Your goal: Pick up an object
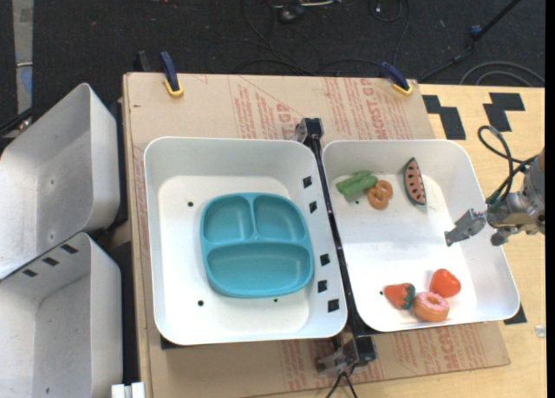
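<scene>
The pincer (473, 225), its opening not discernible, hovers over the right bin (451, 155) edge, holding nothing visible, with the red pepper (445, 283) just below-left.

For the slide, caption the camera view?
Gripper at right bin's edge; toy foods inside, teal divided plate in left bin.
</scene>
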Controlling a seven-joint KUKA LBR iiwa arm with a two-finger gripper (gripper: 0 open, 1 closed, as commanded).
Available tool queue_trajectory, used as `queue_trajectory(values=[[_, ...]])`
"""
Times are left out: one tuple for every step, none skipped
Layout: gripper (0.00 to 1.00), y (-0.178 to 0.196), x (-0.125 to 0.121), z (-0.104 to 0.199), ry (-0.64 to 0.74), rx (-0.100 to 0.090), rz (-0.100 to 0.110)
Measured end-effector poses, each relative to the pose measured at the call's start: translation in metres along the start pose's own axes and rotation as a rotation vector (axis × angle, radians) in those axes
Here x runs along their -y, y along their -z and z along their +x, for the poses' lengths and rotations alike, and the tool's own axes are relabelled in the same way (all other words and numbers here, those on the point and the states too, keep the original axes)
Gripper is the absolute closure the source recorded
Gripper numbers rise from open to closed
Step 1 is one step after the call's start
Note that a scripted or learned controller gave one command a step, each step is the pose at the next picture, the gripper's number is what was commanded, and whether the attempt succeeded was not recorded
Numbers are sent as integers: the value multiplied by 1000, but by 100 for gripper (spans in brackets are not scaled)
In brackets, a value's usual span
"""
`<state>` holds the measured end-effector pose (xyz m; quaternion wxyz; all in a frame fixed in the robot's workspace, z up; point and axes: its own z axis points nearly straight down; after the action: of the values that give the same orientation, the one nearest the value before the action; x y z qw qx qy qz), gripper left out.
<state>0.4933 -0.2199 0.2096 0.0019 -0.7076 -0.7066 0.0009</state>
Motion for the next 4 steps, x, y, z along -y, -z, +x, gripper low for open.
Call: queue_trajectory(values=[[0, -63, 5, 2, 0, -1, 2], [0, -117, 5, 3, 0, -1, 1], [100, -104, 4, 3, -1, 2, -5], [100, -51, -8, 3, 5, 4, -10]])
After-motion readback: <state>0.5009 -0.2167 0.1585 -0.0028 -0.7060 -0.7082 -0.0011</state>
